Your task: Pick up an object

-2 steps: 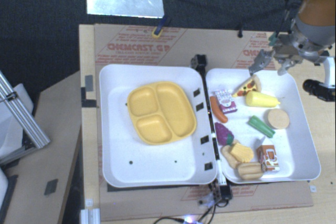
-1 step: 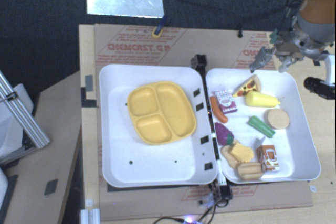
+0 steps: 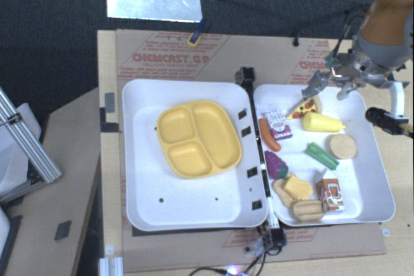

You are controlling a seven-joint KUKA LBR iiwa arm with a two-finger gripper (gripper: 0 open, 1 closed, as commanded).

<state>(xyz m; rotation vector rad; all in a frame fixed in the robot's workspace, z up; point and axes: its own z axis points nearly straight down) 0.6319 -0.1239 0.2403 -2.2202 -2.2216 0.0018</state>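
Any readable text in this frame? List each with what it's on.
"CHEMCAST GP", red print, partly blurred: brown board under the bins.
Same red print beside the right bin: too blurred to read.
Small purple-and-white packet: print too small.
Orange carton: white marking, unreadable.

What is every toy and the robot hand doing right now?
Two-finger gripper: open, above the right bin's far edge, holding nothing.
Yellow three-compartment plastic tray: flat in the left white bin.
Yellow toy corn: lying on its side.
Orange toy carton: lying down.
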